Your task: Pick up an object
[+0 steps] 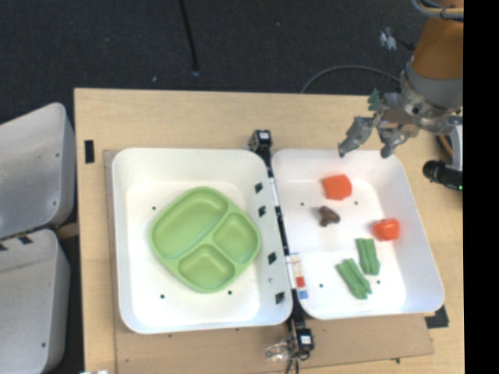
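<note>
While the arm reaches in from the right: gripper [366, 142] hangs above the right bin's [417, 201] far edge, fingers spread wide, nothing between them.
Left bin [125, 209]: a green divided plate [205, 239] lies near its middle.
Right bin contents: orange block [337, 186] toward the far side, small brown lump [327, 216] just beside it, red piece [386, 228] toward the right edge, two green bean pods [359, 267] toward the near edge.
Nearest to gripper: the orange block, apart from the fingers, nothing over it.
Open room: bare white floor along the right bin's far-right corner and left edge.
</note>
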`<state>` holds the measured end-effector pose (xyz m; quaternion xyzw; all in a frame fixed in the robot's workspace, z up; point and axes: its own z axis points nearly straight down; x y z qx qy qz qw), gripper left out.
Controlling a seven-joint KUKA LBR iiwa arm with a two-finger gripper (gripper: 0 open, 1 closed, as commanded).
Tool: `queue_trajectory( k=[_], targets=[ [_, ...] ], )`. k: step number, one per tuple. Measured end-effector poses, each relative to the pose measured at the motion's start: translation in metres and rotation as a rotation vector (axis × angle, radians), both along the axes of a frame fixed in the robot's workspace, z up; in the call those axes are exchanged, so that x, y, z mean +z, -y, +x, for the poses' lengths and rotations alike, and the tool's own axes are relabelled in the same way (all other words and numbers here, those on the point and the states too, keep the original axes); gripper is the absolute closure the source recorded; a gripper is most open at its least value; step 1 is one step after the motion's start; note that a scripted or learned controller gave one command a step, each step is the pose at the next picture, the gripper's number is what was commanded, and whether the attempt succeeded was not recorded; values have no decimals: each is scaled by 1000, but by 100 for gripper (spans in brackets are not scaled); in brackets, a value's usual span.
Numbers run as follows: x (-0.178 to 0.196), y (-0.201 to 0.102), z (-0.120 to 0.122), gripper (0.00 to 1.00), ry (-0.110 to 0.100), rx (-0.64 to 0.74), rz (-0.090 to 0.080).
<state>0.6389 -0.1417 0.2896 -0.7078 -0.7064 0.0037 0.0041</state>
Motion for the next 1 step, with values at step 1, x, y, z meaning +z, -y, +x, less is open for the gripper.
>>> queue_trajectory(
  k=[1],
  targets=[
    [8, 0, 2, 0, 12, 2, -1]
  ],
)
